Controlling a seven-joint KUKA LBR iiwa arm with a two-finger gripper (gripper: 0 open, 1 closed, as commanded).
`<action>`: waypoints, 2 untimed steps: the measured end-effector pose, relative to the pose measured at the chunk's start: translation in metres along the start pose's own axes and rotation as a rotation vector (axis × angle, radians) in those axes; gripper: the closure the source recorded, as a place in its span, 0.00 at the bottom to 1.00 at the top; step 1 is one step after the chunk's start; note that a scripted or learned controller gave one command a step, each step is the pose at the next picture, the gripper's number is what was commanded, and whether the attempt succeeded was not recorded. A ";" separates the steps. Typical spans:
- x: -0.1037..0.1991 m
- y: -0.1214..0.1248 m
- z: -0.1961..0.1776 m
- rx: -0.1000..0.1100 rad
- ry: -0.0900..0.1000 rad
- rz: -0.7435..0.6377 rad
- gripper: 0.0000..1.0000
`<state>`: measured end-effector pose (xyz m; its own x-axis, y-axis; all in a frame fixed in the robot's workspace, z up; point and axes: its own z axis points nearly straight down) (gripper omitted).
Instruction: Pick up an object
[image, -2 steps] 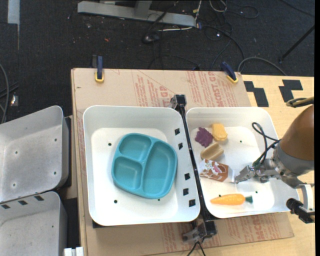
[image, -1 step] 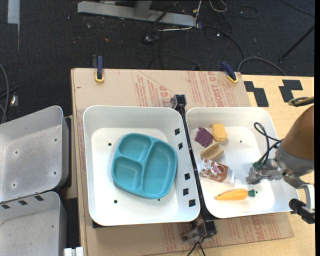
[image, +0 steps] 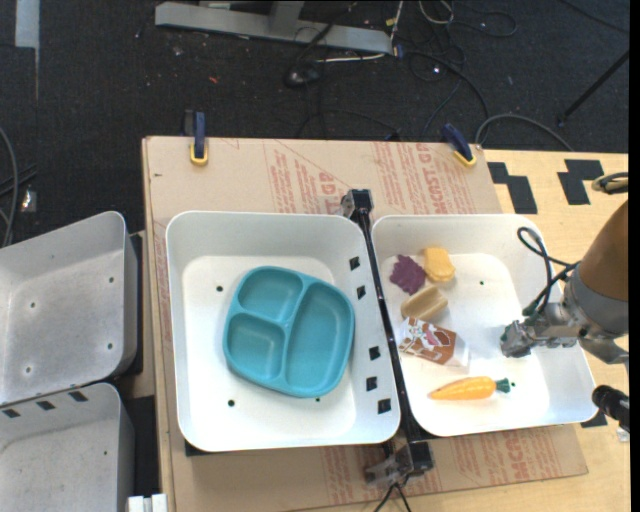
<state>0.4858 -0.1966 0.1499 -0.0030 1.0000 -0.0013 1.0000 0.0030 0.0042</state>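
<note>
At the far left, two grey-white perforated panels (image: 62, 300) lie on a dark, speckled floor (image: 80, 90), well apart from the bench. The bench top is a brown cardboard sheet (image: 290, 170) printed with red lettering and held at its back edge by two clamps, one blue and yellow (image: 198, 138) and one further right (image: 460, 146). Black cables and a grey metal frame (image: 270, 25) sit on the floor behind it.

The left bin (image: 190, 400) holds a teal divided plate (image: 289, 331), lying flat near its middle. A black divider strip (image: 375, 300) runs between the two bins.

In the right bin (image: 560, 400), a purple piece (image: 407, 272), a yellow-orange piece (image: 438, 264) and a tan block (image: 424, 303) cluster near the back left. Just in front lies a brown-and-white packet (image: 430, 342), and nearer the front edge a toy carrot (image: 468, 388) lies on its side.

The gripper (image: 518, 338) hangs over the right bin, right of the packet and above the carrot, touching neither. Whether it is spread or closed cannot be told.
</note>
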 end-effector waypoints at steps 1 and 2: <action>-0.003 0.005 -0.043 -0.001 -0.001 0.000 1.00; -0.003 0.007 -0.088 -0.001 -0.001 -0.001 1.00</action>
<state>0.4921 -0.1997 0.2378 -0.0036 1.0000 -0.0024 1.0000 0.0036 0.0053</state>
